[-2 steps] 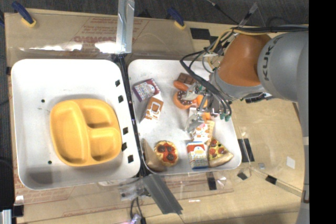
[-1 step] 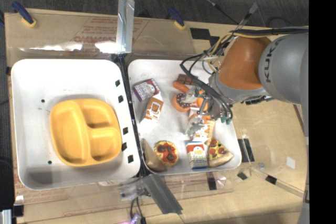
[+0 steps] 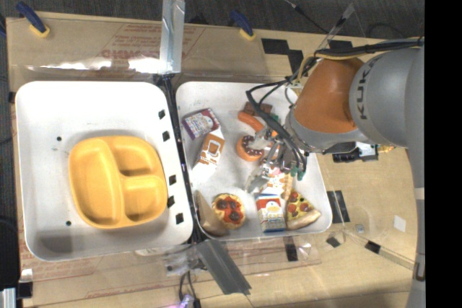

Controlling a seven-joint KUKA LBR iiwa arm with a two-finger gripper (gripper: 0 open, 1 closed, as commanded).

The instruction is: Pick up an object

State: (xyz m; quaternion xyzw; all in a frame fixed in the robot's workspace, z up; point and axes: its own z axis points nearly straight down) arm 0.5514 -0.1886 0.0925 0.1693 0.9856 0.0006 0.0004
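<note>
My gripper point(image 3: 268, 168) hangs low over the right bin point(image 3: 216, 94), in its middle right part. It sits just above a white and red carton point(image 3: 271, 211) and right of a pink-iced donut point(image 3: 250, 146). The grey arm with its orange band point(image 3: 328, 101) covers the bin's right side. Also in this bin lie a purple packet point(image 3: 201, 123), a small brown and white box point(image 3: 211, 149), a red sausage point(image 3: 252, 119), a round tart with red topping point(image 3: 229, 208), a pizza slice point(image 3: 301, 210) and a brown wedge point(image 3: 205, 218). I see nothing clearly held.
The left bin point(image 3: 43, 104) holds a yellow divided tray point(image 3: 118, 179). A taped divider wall point(image 3: 173, 148) separates the two bins. Black cables point(image 3: 271, 90) loop from the wrist over the right bin's top edge. Cardboard bench surface surrounds the bins.
</note>
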